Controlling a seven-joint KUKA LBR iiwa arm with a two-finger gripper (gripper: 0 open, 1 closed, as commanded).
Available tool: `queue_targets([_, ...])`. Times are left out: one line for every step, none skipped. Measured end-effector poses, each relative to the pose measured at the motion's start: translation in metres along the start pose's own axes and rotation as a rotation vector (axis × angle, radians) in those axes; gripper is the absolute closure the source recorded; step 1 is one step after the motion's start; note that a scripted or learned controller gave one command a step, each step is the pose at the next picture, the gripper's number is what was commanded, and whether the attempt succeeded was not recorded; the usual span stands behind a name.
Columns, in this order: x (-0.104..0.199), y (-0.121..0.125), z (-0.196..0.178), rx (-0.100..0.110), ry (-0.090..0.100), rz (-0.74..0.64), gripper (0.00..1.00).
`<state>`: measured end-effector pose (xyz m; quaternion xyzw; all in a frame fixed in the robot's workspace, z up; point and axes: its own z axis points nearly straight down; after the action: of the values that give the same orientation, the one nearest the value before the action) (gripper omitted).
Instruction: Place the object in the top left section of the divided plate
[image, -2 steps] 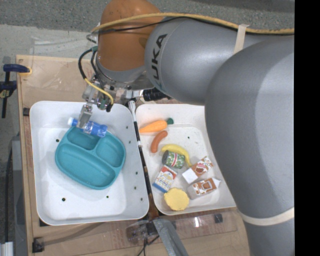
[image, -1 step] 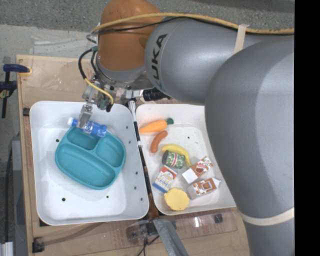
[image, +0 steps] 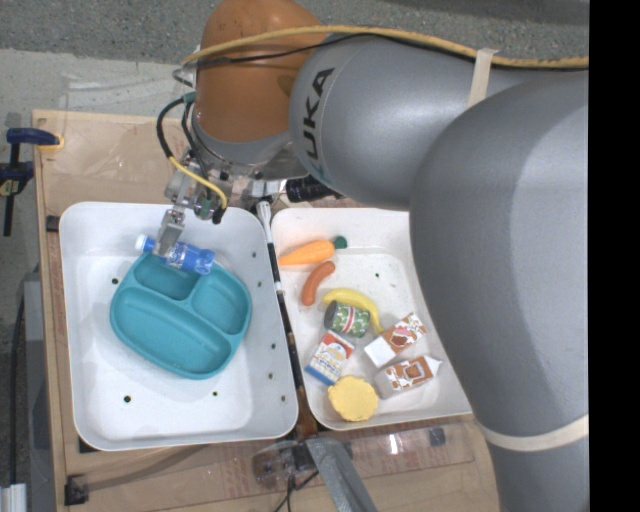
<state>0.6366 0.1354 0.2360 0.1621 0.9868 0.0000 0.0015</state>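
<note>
1. A clear plastic bottle with blue cap (image: 180, 254) lies on the top rim of the teal divided plastic plate (image: 180, 318).
2. The claw (image: 172, 232) pinches the bottle's end.
3. Both sit in the left white bin (image: 100, 400) on the wooden tabletop (image: 100, 160).

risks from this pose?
1. The bottle lies across the back rim of the plate, partly outside it; it could roll off into the left bin rather than settle in a section.
2. The pincer sits right over the bottle; pulling away could drag or knock it.
</note>
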Motion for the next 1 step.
queue_targets([0.0,0.0,0.0,0.0,0.0,0.0,0.0])
